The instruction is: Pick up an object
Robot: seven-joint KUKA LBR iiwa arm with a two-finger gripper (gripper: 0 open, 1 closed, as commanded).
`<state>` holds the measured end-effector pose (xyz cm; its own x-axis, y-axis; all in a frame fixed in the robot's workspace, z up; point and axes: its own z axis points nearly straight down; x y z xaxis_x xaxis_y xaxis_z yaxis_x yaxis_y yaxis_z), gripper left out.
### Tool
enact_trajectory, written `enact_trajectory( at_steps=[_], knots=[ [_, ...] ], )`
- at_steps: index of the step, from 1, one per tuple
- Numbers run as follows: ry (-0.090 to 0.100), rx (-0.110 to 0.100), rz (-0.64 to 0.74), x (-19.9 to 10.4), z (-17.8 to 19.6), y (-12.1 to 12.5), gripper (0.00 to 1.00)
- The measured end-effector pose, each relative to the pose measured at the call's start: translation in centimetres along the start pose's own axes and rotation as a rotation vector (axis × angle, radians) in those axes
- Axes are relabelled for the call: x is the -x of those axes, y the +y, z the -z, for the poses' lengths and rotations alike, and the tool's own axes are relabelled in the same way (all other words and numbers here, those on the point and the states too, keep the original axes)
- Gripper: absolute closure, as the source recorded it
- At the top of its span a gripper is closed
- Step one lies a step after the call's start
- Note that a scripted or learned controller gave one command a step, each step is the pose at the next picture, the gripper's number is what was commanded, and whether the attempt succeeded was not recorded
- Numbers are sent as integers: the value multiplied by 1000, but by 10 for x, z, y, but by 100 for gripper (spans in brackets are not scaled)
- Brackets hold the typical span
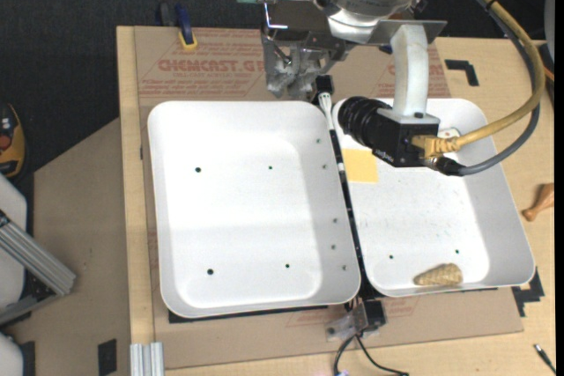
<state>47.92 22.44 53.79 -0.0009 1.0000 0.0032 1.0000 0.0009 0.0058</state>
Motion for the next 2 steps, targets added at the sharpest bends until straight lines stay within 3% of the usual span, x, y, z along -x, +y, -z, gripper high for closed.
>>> enact_trajectory(
  at_steps=[1, 2],
  knots=[
    [-9, -19, -2, 1, -119, -2, 100],
    [4, 9, 0, 0, 5, 0, 100]
  ],
)
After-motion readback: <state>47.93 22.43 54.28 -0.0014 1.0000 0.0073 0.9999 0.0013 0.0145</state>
